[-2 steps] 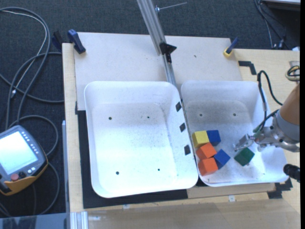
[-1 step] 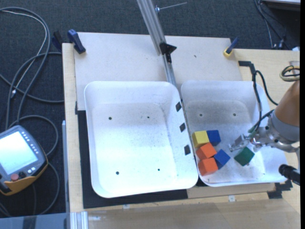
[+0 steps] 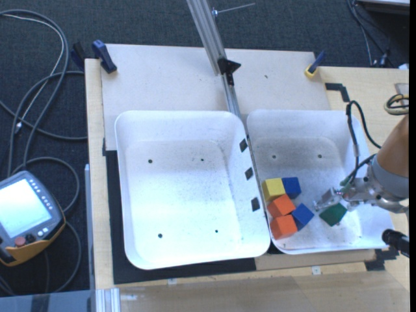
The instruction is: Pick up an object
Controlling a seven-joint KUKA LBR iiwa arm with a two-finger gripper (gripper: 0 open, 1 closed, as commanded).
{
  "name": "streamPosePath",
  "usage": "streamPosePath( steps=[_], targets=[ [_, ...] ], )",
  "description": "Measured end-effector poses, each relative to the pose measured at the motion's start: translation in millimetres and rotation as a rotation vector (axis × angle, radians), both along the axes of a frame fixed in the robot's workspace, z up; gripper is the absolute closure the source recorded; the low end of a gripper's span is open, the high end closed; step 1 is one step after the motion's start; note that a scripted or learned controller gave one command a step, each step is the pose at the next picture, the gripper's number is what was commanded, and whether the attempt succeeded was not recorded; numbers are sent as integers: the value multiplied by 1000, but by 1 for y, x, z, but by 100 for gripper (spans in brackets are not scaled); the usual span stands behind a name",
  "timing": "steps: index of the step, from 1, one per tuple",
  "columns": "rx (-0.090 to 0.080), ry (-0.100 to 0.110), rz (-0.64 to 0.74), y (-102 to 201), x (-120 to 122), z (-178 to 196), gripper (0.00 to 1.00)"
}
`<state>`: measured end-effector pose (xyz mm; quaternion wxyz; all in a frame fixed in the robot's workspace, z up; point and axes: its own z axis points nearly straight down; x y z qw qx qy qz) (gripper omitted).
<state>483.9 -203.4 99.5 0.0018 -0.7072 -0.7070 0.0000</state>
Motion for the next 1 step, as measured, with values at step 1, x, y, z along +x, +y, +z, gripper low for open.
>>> streamPosePath(
  steps=[1],
  targets=[
    [-3,-5,2,-6,28,0,0]
  ],
)
